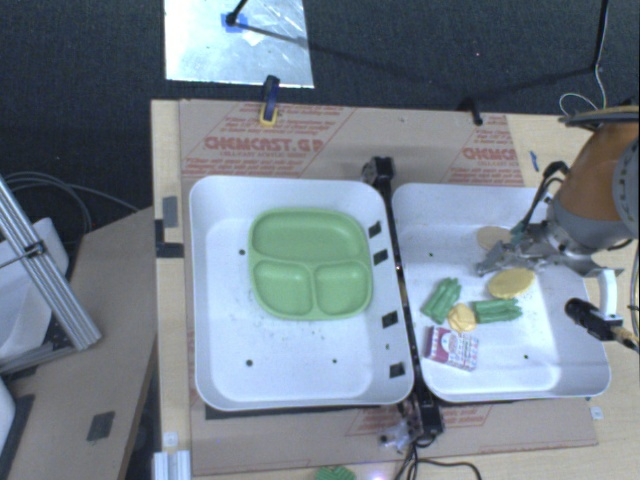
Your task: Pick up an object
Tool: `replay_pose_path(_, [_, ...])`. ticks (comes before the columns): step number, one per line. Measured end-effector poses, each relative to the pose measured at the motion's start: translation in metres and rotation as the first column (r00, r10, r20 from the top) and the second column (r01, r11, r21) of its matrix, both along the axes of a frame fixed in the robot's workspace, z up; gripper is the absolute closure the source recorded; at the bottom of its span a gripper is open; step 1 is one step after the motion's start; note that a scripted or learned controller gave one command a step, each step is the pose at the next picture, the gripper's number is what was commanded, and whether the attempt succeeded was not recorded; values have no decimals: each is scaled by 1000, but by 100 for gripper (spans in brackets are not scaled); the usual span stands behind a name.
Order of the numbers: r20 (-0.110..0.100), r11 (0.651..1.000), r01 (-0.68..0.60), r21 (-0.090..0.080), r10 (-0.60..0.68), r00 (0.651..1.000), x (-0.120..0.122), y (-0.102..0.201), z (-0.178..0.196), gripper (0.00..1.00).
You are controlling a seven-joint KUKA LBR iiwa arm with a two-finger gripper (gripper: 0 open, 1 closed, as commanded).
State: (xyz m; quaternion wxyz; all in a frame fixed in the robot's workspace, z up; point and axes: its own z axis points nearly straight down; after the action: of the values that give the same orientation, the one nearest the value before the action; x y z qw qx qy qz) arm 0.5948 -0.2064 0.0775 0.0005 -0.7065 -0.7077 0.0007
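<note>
Bins number two, side by side on the bench. The left bin (pixel 215 368) holds one thing, a green divided plate (pixel 308 264) with three compartments, lying flat near its middle. The right bin (pixel 560 368) holds five small objects. One yellow oval piece (pixel 511 283) lies just below the gripper. One green piece (pixel 441 299) sits tilted toward the bin's left side, and a second green piece (pixel 497 311) lies to its right. One small yellow round piece (pixel 461 318) rests between the two green ones, touching or nearly touching both. One red and white packet (pixel 452 348) lies just below the yellow round piece. A pale tan patch shows on the bin floor near the gripper; what it is cannot be told.

The gripper (pixel 498 259) reaches in from the right and sits low over the right bin, above the yellow oval piece. Its fingers look narrow and close together, with nothing visible between them.
</note>
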Motion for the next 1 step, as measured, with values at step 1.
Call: replay_pose_path(1, [5,1000,-3,0,3,1000,10,11,8,0])
